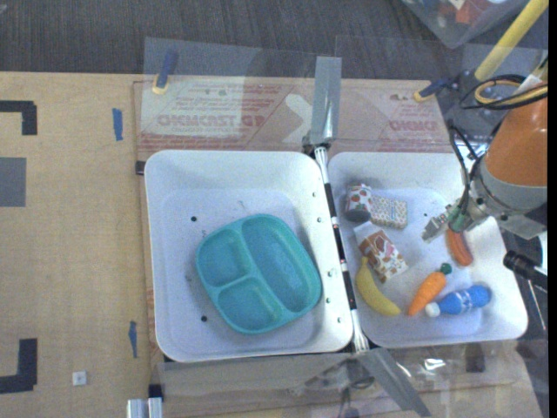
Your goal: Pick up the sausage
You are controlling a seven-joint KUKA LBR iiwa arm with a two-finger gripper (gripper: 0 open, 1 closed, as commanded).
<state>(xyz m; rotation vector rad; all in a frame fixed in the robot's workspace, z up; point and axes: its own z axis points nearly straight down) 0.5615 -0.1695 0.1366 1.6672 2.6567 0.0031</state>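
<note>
Hovering over the right bin (pixel 513 320), my gripper (pixel 446 222) sits just beside the sausage (pixel 459 247); whether it is released or clenched I cannot tell.

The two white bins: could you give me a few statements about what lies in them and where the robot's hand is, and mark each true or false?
1. The teal plastic divided plate lies in the left white bin. True.
2. The yellow plastic banana lies on the teal plate. False: it lies in the right white bin, near its left wall.
3. The robot's hand is over the right bin, close above the orange-red toy sausage. True.
4. The orange toy carrot lies beside the blue and white plastic bottle. True.
5. The sausage lies in the left bin. False: it lies in the right bin, toward its right side.
</note>
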